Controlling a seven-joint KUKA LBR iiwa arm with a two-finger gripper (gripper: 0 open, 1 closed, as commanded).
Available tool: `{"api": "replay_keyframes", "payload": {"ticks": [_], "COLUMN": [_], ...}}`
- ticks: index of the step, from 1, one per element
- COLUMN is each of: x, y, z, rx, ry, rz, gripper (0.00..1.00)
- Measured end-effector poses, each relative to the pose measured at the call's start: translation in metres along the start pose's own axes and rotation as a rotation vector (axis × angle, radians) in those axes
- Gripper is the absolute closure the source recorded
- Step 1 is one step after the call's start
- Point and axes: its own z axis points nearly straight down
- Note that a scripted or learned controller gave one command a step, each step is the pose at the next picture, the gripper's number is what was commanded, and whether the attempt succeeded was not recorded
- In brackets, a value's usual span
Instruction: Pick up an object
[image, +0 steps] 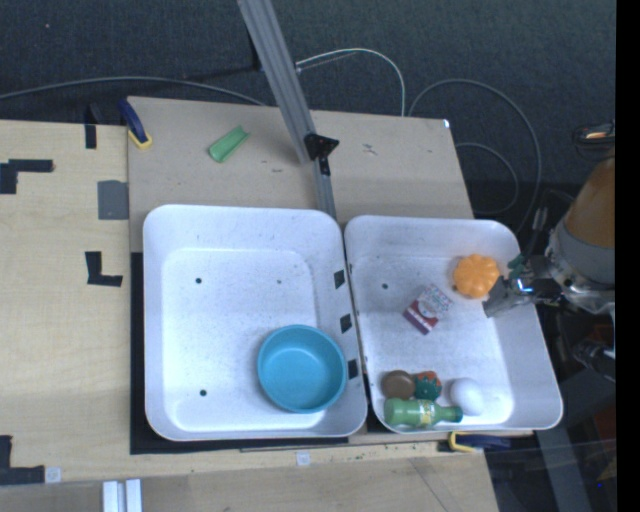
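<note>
Two shallow white bins are seen side by side on the bench (400, 165); the right bin (395, 255) is taken as landmark.

Along the near wall of the right bin, a green bottle (420, 412) is laid on its side. A white ball (467, 395) is set just beside the bottle, toward the bin's near right corner. A brown rounded object (398, 383) and a small teal object (429, 383) are packed just behind the bottle, touching or nearly touching it; which cannot be told.

Left of the right bin, the left bin (165, 230) is placed, the two rims touching. A blue bowl (300, 367) is held upright in it, at the near corner closest to the right bin.

Near the middle of the right bin, a small red and white packet (427, 308) is laid flat, apart from the near cluster.

Toward the far right part of the right bin, an orange ball (476, 274) is rested on the floor. The tool (505, 295) is positioned just beside the ball, at the bin's right rim, the grey and orange arm (590, 235) being reached in from outside that rim. Nothing is seen held in the tool; whether it is wide or narrow cannot be told.

Beyond the right bin's far left corner, a grey pole (288, 85) is mounted on the bench. Farther left of it, a green block (227, 144) and a blue and yellow clamp (135, 122) are seen. Thin cables (480, 105) are looped beyond the bin's far side.
</note>
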Motion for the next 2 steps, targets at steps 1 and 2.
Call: {"api": "replay_keyframes", "payload": {"ticks": [1, 2], "x": [0.005, 0.006], "y": [0.001, 0.001], "z": [-0.044, -0.073], "rx": [0.001, 0.002], "ry": [0.001, 0.001], "rz": [-0.001, -0.001], "gripper": [1.00, 1.00]}}
